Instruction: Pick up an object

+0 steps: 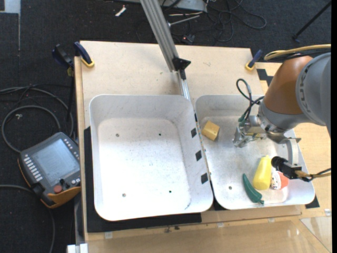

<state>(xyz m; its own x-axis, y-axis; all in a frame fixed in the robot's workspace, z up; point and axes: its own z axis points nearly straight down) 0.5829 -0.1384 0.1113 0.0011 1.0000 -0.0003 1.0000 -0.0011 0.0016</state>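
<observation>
Nothing is lifted yet: the gripper (241, 139), whether parted or closed I cannot tell, hangs over the right bin (224, 105), with the yellow block (210, 130) untouched near the bin's left wall.

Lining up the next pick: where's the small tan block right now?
The tan block lies in the right bin, near its upper left corner beside the divider between bins, left of the pincer and apart from it.

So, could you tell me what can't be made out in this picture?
- Gripper: too small and dark in the camera view to judge its fingers.
- Red and white object: partly hidden behind the yellow object.
- Arm: cut off by the right edge.
</observation>
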